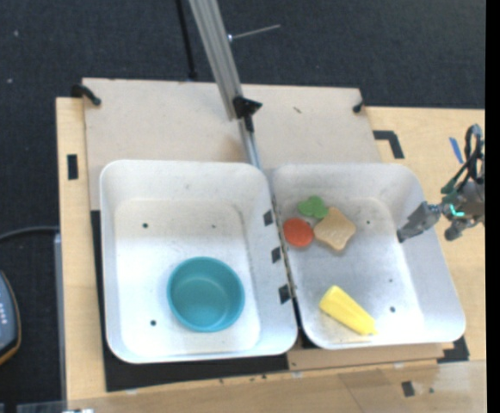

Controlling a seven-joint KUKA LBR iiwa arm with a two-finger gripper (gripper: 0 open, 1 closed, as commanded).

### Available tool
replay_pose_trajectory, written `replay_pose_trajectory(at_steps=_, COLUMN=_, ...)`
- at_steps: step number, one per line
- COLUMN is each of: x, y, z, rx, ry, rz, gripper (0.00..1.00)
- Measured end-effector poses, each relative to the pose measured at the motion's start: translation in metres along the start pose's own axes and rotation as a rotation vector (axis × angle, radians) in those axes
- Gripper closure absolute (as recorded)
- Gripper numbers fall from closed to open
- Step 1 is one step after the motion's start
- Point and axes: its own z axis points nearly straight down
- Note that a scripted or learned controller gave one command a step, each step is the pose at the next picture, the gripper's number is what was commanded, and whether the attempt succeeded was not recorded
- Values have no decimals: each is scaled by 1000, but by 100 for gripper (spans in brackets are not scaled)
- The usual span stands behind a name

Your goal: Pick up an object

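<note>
- Right bin (422, 256): holds every likely target.
- Teal bowl (205, 293): left bin, seven o'clock.
- Yellow piece (347, 309), five o'clock; tan toast (336, 229), red disc (298, 232), green piece (311, 206) touching centrally — crowding risks a slipped pinch.
- Gripper (415, 222): three o'clock rim, empty; jaw state unclear.

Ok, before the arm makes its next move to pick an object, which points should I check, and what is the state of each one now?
1. Objects lie in the right white bin: ok; green piece, red round piece, tan toast-shaped piece, yellow wedge.
2. Yellow wedge stands apart from the others: ok.
3. Red, green and tan pieces separated: not ok, they crowd together.
4. Two-finger gripper over the right bin's edge: ok.
5. Gripper carries nothing: cannot tell.
6. Teal round bowl in the left white bin, away from the arm's path: ok.
</note>
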Motion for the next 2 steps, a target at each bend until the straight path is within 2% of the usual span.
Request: replay_pose_trajectory(at_steps=2, x=9, y=-10, z=94, rx=5, ry=0, rz=2, gripper=0)
